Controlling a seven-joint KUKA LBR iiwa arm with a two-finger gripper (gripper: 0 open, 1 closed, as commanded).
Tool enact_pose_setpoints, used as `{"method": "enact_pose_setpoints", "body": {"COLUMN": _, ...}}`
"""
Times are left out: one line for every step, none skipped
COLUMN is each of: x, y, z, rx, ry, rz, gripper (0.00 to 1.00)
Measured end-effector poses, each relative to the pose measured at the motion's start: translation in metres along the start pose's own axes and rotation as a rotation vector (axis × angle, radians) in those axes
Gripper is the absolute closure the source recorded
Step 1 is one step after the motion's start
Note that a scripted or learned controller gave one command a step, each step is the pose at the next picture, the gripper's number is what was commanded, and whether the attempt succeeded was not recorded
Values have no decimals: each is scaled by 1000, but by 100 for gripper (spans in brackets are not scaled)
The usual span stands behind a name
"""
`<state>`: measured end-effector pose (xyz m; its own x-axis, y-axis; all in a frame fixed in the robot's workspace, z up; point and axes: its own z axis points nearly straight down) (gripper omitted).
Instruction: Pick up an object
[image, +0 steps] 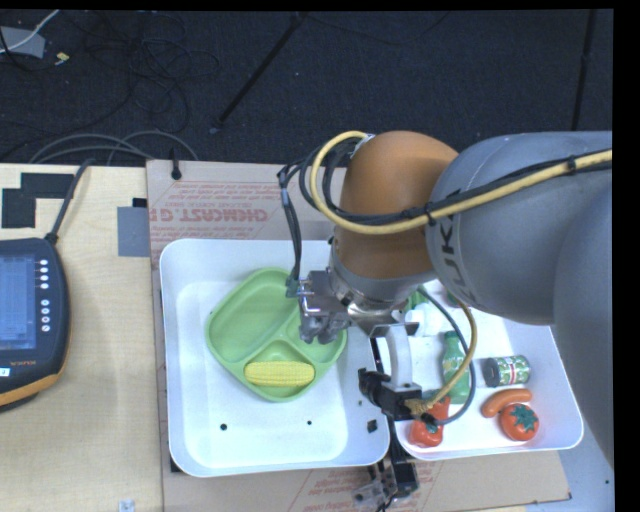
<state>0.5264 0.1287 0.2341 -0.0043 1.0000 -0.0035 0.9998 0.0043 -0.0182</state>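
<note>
I see the gripper (320, 325) low at the 3 o'clock rim of the green plate (250, 320); I cannot tell if it is open or closed. The corn (279, 374) lies at the plate's 6 o'clock. I judge the pick not yet done.

we're looking at a robotics lab: industrial arm (520, 230), teach pendant (25, 310) on the tabletop (100, 440), loose cables (262, 66) on the dark floor (450, 60) behind.
</note>
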Motion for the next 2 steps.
{"method": "enact_pose_setpoints", "body": {"x": -5, "y": 2, "z": -19, "rx": -9, "ry": 2, "rz": 11, "gripper": 100}}
{"method": "enact_pose_setpoints", "body": {"x": -7, "y": 2, "z": -28, "rx": -5, "ry": 1, "rz": 15, "gripper": 100}}
